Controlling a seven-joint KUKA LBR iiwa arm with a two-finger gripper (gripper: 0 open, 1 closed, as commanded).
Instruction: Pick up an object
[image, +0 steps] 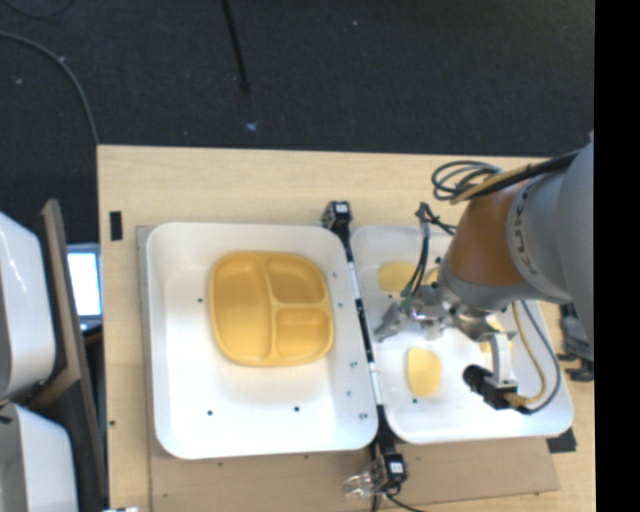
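In the right bin (540, 425), near its middle and toward the front, a small pale-yellow flat piece (424, 372) is lying on the white floor, apart from the walls. It is being judged light, thin and probably stiff plastic, fairly smooth and so a little slippery; being so low, it is likely best taken across its narrower width, with a grip pressed right down to the floor. A second yellow piece (397, 275) is lying farther back in the same bin, partly hidden by the arm. The gripper (432, 318) is being held just above and behind the flat piece, between the two yellow things, with nothing seen caught in it. Whether the pincer is released or clenched cannot be told from here, since the grey wrist and orange band (485, 245) are covering it. In the left bin (170, 400), a yellow divided tray (270, 306) is resting, well apart from the action. Both bins are being carried by the wooden bench (120, 190).
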